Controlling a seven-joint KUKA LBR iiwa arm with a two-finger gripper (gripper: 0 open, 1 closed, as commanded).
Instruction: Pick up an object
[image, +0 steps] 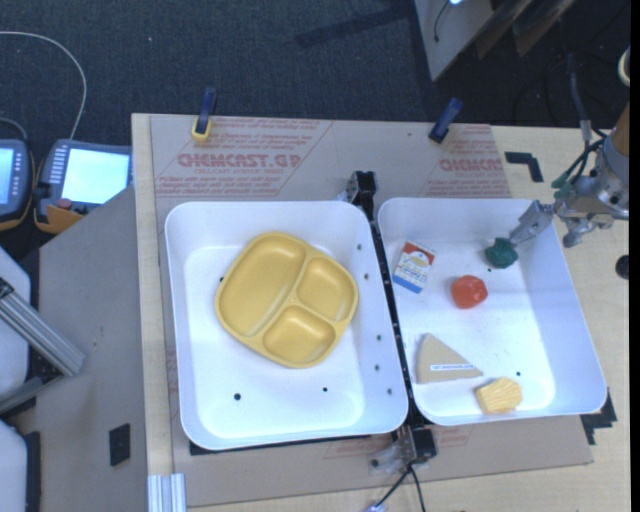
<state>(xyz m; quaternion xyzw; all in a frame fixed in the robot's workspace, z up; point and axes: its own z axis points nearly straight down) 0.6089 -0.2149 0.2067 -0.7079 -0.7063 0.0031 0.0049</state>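
Camera view: one tray (287, 297), five small objects (468, 291).

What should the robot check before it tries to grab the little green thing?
1. Green thing in right bin, near its far right side: ok.
2. Gripper right beside green thing, up and to its right: ok.
3. Green thing between fingers: cannot tell.
4. Red ball apart from green thing: ok.
5. Small carton well clear on the left: ok.
6. Room beside the bin wall for the fingers: cannot tell.
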